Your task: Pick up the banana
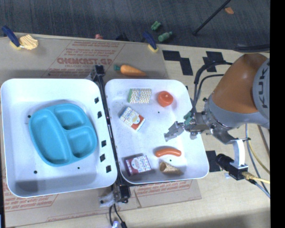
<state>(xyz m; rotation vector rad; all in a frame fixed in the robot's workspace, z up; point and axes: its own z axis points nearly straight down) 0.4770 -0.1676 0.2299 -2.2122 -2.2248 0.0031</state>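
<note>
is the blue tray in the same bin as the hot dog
No, the blue tray lies in the left bin, while the hot dog lies in the right bin.

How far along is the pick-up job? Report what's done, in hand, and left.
Done: nothing that shows. In hand: the pincer is over the right bin, just above the orange sausage. Left: everything. I cannot make out a banana among the bin's items, so finding, grasping and lifting it all remain.
</note>
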